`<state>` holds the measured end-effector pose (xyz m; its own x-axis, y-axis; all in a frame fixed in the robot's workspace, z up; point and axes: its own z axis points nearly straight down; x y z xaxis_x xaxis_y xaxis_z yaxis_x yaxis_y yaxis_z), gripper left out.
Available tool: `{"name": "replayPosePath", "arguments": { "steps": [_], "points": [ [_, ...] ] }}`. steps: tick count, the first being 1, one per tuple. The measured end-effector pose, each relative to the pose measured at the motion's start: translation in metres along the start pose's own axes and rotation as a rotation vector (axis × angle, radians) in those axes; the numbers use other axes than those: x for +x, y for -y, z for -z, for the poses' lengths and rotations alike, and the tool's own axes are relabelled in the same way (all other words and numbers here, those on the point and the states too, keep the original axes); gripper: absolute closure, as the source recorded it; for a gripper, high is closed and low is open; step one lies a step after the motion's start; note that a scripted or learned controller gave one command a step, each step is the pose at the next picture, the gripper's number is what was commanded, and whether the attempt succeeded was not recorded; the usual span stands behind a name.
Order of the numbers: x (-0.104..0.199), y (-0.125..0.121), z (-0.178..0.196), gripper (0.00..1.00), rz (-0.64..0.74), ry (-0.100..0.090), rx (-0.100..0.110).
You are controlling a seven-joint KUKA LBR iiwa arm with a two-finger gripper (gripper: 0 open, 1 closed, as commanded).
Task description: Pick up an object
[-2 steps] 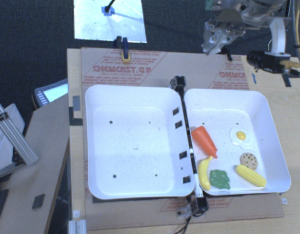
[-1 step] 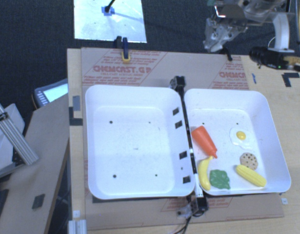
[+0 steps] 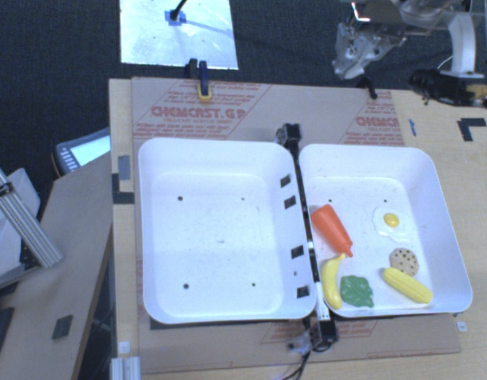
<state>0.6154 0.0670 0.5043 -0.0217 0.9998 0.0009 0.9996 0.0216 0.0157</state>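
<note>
At the far left of the frame we see a slanted aluminium rail (image 3: 21,216) and, just above it, the corner of a grey tablet-like screen (image 3: 81,153). Near the upper left lies a shiny square metal sheet (image 3: 178,20), with a yellow and black clamp (image 3: 202,81) at its lower edge, touching the cardboard sheet printed with red lettering (image 3: 199,111) that covers the bench (image 3: 473,157).

On that cardboard sit the two bins, side by side and touching along a middle seam. The left shallow white plastic bin (image 3: 215,228) comes first. The right shallow white plastic bin (image 3: 370,169) holds all the toy food, gathered in its lower half: an orange plastic carrot (image 3: 332,226) by the seam, a yellow plastic banana (image 3: 332,282) just below it, a green leafy plastic piece (image 3: 357,291) touching the banana's right side, a fried egg toy (image 3: 390,222) further right, a small round brown cookie (image 3: 403,260) beneath the egg, and a yellow corn cob (image 3: 407,285) near the bin's lower right corner.

The grey metal gripper (image 3: 355,50) hangs at the upper right of the frame, above the bench beyond the right bin's far edge, well apart from every toy. We cannot tell how its fingers stand.
</note>
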Motion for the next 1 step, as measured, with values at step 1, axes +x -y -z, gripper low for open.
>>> {"name": "replayPosePath", "arguments": {
  "steps": [1],
  "points": [
    [0.123, 0.0432, 0.0334, 1.0, -0.004, -0.004, 0.011]
  ]
}}
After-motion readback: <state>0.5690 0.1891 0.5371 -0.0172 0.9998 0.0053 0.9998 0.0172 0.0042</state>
